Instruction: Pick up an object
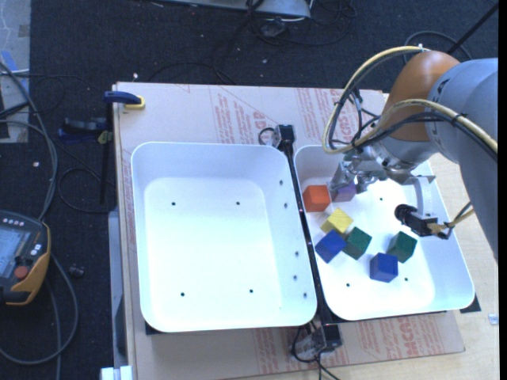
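Two shallow white bins are set side by side on the surface [198,109], so that blocks can be lifted from one and dropped in the other. All the blocks are gathered in the right bin [444,291]: an orange block [316,198] near its left wall, a purple block [345,191] just beside it, then a yellow block [338,221], a blue block [329,246], a dark green block [357,241], a second blue block [384,267] and a second green block [402,245].

The arm is brought in from the right and bent down over the far part of that bin, with the gripper [354,177] lowered directly above the purple block (seemingly touching it or very nearly). Whether the gripper is released or clenched cannot be told, since the wrist and cables hide it; no block can be seen held. The purple block is judged the likeliest target, the orange one lying just to its left. The left bin [150,161] is well apart.
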